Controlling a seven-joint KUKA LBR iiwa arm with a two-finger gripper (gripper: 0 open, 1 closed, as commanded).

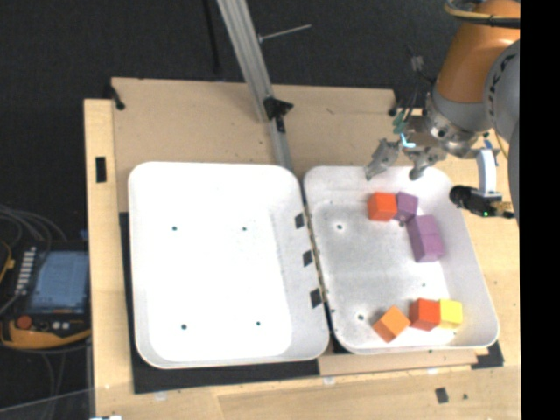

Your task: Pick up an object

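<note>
1. Step: approach. Two-finger gripper [395, 164] hangs over the far edge of the right shallow white bin [367, 261], jaws spread, nothing between them.
2. Nearest target: small orange cube [381, 206] just below the gripper, touching a small purple block [407, 206]; a longer purple block [426, 237] sits beside those.
3. Near edge of the bin: orange block [393, 323], red-orange cube [425, 313], yellow cube [451, 312], clustered.
4. Next: centre over the orange cube, descend, close. Risk: a jaw clipping the purple neighbour.
</note>
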